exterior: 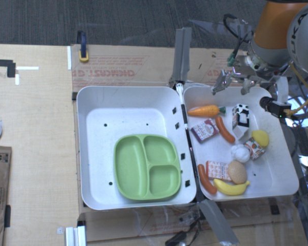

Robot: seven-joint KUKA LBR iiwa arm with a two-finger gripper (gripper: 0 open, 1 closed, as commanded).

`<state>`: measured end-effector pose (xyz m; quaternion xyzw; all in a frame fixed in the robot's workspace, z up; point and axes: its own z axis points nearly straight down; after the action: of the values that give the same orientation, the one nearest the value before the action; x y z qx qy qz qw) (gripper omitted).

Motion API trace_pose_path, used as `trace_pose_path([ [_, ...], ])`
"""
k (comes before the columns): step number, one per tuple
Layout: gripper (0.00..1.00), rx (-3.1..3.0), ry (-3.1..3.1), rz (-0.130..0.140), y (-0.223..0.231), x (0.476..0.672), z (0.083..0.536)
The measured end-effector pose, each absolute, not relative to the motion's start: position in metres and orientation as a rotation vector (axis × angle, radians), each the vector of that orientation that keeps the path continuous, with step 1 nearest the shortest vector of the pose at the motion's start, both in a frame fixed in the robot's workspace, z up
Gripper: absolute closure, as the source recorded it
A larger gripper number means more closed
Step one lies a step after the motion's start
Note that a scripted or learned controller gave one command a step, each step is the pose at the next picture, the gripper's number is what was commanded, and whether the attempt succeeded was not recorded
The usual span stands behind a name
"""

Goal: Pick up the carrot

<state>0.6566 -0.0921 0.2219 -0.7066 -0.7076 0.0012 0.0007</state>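
Observation:
The carrot [204, 110] is orange with a small green stub at its right end. It lies flat near the back left of the right bin [286, 181], close to the divider between the bins. My gripper [232, 84] hangs above the bin's back rim, up and to the right of the carrot and apart from it. Its two fingers [218, 85] stand spread open with nothing between them.
A green divided plate [146, 166] sits in the left bin [92, 137]. The right bin also holds a red sausage [225, 129], a red packet [204, 130], a black-and-white carton [241, 116], a lemon [260, 137], a banana [231, 187] and several other small foods.

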Motion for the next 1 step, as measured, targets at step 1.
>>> trace_pose_path([
  [1, 0.00, -2.184, -2.268, -0.008, -0.1119, 0.6610, 0.1062],
])
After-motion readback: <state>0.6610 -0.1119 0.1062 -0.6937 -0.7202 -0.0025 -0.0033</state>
